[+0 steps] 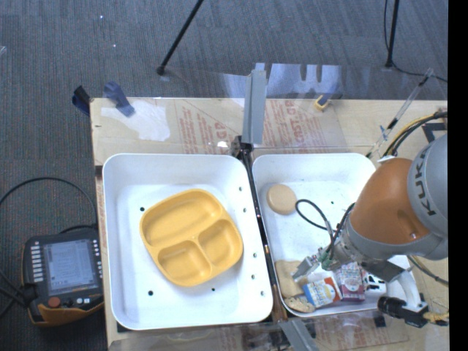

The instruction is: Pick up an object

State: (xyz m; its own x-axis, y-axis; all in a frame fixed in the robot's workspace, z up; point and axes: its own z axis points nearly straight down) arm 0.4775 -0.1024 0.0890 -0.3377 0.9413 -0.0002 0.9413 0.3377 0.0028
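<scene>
End effector (311, 263) low in right bin (292, 167), jaw state unreadable; centre on carton (322, 291), clear of cable (314, 214), before closing.

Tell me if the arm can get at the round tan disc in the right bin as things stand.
Probably yes. The round tan disc lies alone on bare floor near the right bin's far left corner, nothing on top of it. The gripper sits nearer the front, over the small cartons.
</scene>
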